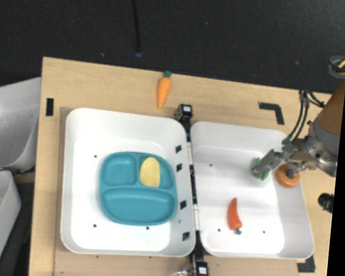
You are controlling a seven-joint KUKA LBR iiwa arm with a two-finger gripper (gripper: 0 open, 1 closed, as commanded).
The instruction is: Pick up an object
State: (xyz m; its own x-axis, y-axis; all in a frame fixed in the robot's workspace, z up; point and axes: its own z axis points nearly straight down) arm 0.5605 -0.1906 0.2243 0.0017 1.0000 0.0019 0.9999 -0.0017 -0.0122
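Pepper lies near the right bin's front edge. Gripper hangs over the bin's back right corner, beside an orange piece; finger state cannot be told. Step: approach. Next: descend, close on one object

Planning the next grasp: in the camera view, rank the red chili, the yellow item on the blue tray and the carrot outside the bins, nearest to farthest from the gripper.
1. Red chili, right bin, below and left of the gripper.
2. Yellow item, on the blue tray in the left bin.
3. Carrot, on the bench above the left bin.
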